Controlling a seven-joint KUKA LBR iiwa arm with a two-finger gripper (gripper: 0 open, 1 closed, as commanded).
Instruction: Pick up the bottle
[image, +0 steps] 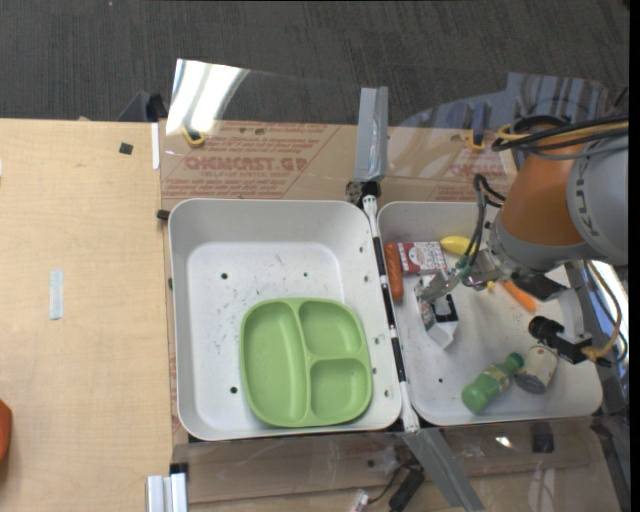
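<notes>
The bottle (491, 384) is green and lies on its side near the front wall of the right bin (432, 398), its neck pointing up and to the right. My gripper (440, 289) hangs over the left middle of that bin, behind and to the left of the bottle and well apart from it. Just under the gripper lies a small black and white packet (441, 318). The grey arm with its orange band (535, 205) comes in from the right.
The right bin also holds a red and white carton (420, 257), a yellow piece (455, 243), an orange sausage shape (395, 273) by the left wall and a pale jar (540, 369) touching the bottle's top. A green divided plate (305, 362) sits in the left bin (200, 300).
</notes>
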